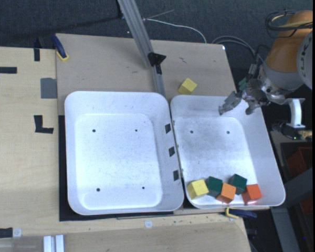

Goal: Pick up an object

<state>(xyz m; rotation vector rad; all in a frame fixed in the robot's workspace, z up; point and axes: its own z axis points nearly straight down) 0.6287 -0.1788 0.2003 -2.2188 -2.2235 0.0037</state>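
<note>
Hovering metal tool (237, 105), speckled white bin (262, 140), small cubes (224, 188)

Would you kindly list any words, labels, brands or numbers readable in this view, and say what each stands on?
None can be read. The bins, the blocks, the bench and the arm carry no legible text; the dark tape pieces on the bench are plain.

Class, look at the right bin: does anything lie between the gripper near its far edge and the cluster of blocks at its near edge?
Nothing visible does. The gripper hangs over the far edge of the right bin. The blocks are clustered along its near edge. Between them the view shows bare bin floor, with no object in the path.
</note>
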